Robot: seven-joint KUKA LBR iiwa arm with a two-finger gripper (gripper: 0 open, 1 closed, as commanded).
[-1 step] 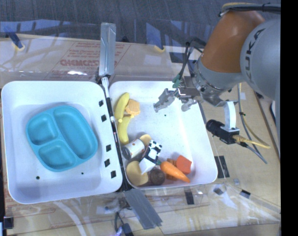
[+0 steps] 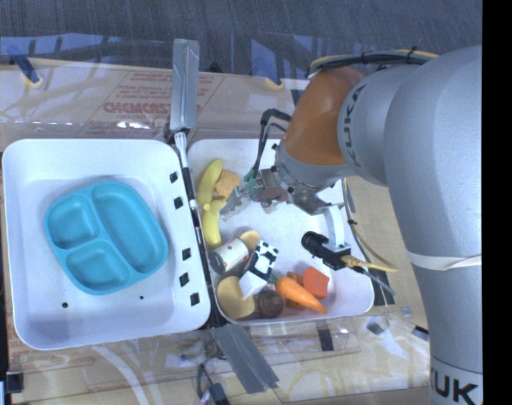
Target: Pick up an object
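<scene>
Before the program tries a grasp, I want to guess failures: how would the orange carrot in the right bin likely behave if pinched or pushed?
The orange tapered plastic-looking carrot seems rigid and probably light. Its smooth, cone-like shape could let it slip out toward the thin tip. It lies flat among crowded toys beside an orange block, so a push would likely pivot or roll it.

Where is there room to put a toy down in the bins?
Left bin: bare white floor all around the blue divided plate, widest below it. Right bin: crowded with the bananas, carrot and other toys, with the gripper above.
</scene>
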